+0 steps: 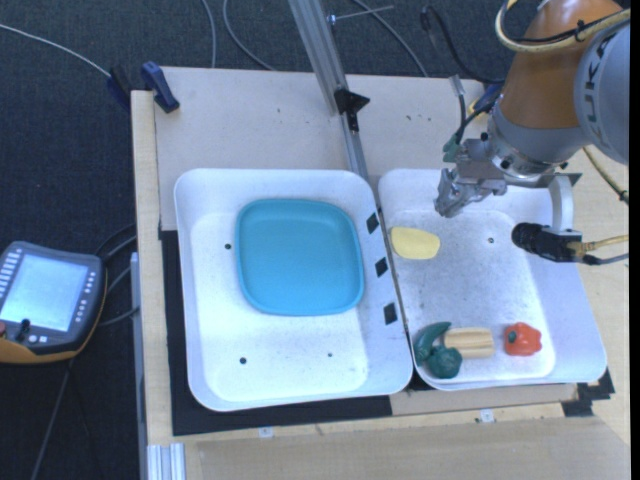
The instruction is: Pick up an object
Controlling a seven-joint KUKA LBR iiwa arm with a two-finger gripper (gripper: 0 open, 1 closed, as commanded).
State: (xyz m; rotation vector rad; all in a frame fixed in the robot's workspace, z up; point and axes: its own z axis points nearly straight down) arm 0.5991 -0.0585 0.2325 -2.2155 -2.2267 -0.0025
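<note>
We see the left bin (200,368) carrying a blue plate (300,256), and the right bin (570,298) holding the small pieces. Our gripper (452,204) hangs over the right bin's far end; whether it is wide or narrow we cannot tell. The yellow piece (414,243) lies just beside it, against the divider. We should centre squarely over it, clear of the wall, before descending.

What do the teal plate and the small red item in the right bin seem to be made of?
Teal plate: likely plastic, a smooth uniform surface with a soft sheen and a molded rim. Red item: looks like a glossy plastic toy pepper with a green stem; too small to be sure.
</note>
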